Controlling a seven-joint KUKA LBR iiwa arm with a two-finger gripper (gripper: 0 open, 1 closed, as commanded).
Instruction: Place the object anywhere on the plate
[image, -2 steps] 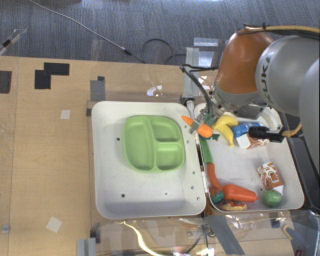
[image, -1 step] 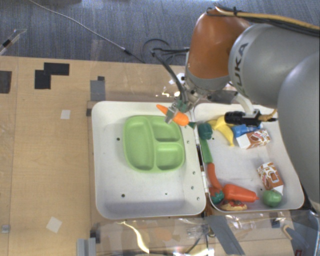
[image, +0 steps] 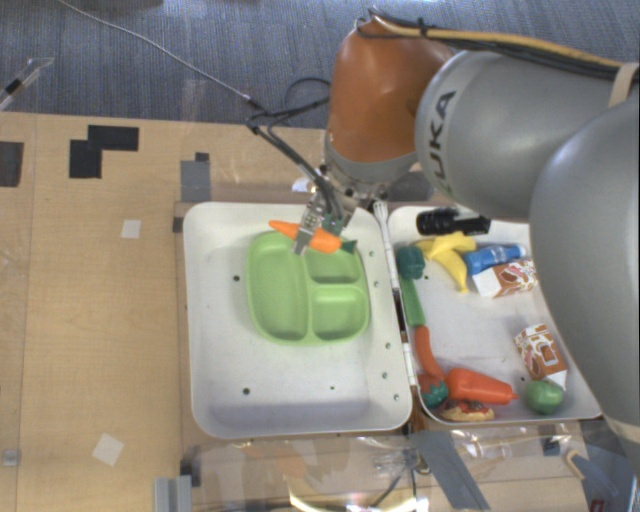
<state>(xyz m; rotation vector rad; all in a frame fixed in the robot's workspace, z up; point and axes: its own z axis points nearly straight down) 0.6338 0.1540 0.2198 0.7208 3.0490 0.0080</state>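
A green divided plate (image: 300, 292) lies in the left white bin (image: 230, 390). My gripper (image: 318, 230) hangs over the plate's far edge, reaching down from the orange-banded wrist. An orange toy carrot (image: 304, 236) sits between the fingers, just above the plate's upper right compartment. The gripper is shut on the carrot.
The right bin (image: 500, 330) holds several toys: a yellow banana (image: 450, 254), a blue-and-white packet (image: 500, 270), a teal piece (image: 410, 264), a red pepper (image: 480, 385), a green ball (image: 543, 397) and a small carton (image: 540, 350). The arm's bulk covers the upper right.
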